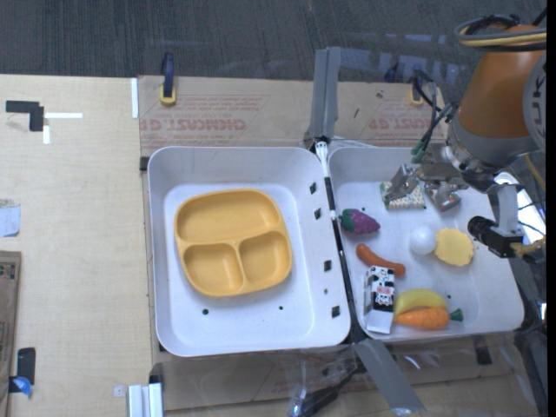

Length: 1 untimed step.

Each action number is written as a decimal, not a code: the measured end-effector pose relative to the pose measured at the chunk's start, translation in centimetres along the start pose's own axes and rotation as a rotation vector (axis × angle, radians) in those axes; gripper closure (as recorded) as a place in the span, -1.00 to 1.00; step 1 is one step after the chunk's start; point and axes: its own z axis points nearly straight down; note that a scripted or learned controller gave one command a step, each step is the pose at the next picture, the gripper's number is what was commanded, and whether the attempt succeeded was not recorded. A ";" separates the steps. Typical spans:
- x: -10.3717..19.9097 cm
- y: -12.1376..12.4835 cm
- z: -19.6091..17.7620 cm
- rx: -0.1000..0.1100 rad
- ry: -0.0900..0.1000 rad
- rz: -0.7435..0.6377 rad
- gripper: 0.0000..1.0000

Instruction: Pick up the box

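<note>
The arm point(504, 76) is cropped at the right edge.

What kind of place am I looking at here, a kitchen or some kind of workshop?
Most likely a robotics lab test bench, not a kitchen. A grey and orange robot arm reaches over two white bins; one holds a yellow divided plate, the other toy food and a small box.

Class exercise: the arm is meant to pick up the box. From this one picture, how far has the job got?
Done: the arm has reached over the right bin, its tool near the far end. In hand: nothing visibly held. Left: the whole pick. The box, a small cow-print carton, lies on the bin floor at the near-left corner beside the banana and carrot, well away from the tool.
</note>
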 end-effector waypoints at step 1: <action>-3.1 7.7 9.6 -0.003 -0.001 -0.039 -1.00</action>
